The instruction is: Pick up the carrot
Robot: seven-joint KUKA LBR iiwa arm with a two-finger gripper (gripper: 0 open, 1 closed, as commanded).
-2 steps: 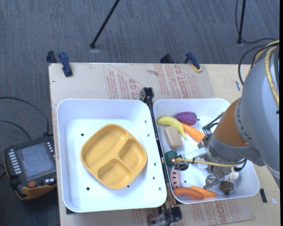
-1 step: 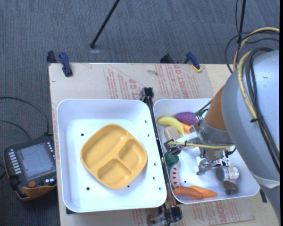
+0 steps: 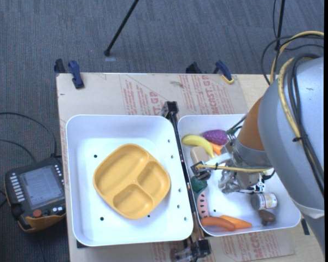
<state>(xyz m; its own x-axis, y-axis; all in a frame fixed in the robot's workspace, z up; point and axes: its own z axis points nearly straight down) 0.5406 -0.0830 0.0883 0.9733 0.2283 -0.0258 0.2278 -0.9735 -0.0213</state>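
The carrot (image 3: 228, 222) is orange and lies flat along the near wall of the right bin (image 3: 287, 221), pointing right. My gripper (image 3: 231, 183) hangs over the middle of that bin, above and behind the carrot and apart from it. The grey arm with its orange band comes in from the right and hides the bin's far right part.
The right bin also holds a banana (image 3: 197, 142), a purple item (image 3: 215, 136), a beige block (image 3: 199, 156), a green piece (image 3: 198, 185), a watermelon slice (image 3: 202, 205), a small can (image 3: 264, 201) and a brown lump (image 3: 267, 217). A yellow divided plate (image 3: 132, 180) sits in the left bin (image 3: 79, 146).
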